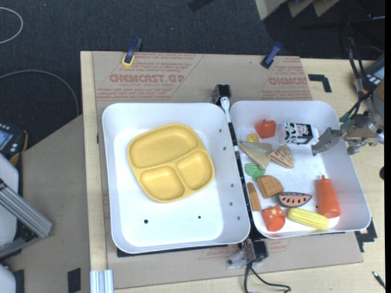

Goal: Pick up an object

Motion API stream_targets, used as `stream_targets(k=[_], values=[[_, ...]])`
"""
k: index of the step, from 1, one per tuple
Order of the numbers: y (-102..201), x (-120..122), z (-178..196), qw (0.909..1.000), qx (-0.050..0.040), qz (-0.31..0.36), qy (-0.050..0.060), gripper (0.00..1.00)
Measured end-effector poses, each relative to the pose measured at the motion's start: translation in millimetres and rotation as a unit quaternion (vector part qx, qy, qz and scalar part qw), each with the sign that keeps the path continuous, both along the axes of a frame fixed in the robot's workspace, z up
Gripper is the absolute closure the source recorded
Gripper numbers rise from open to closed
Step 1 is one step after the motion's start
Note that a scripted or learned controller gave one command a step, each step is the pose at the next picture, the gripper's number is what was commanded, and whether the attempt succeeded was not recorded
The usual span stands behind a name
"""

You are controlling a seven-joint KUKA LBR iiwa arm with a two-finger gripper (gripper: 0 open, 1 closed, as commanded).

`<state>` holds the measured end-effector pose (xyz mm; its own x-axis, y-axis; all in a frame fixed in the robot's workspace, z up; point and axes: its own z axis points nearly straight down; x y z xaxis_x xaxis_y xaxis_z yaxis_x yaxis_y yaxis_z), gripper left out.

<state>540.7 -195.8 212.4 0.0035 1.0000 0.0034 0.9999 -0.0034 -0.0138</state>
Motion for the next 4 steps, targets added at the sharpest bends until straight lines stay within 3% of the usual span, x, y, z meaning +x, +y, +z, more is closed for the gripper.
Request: stream_targets(k=[1,2,4], values=[[0.5,3.1,7.6,1.0,-0.0018,0.002,-0.007,0.0],[-6.1,4.8,-52.7,1.0,-0.0008,0.001,-0.004,0.0],[-2.5,2.0,-129.6,1.0,-0.0008,0.002,-0.005,0.0]])
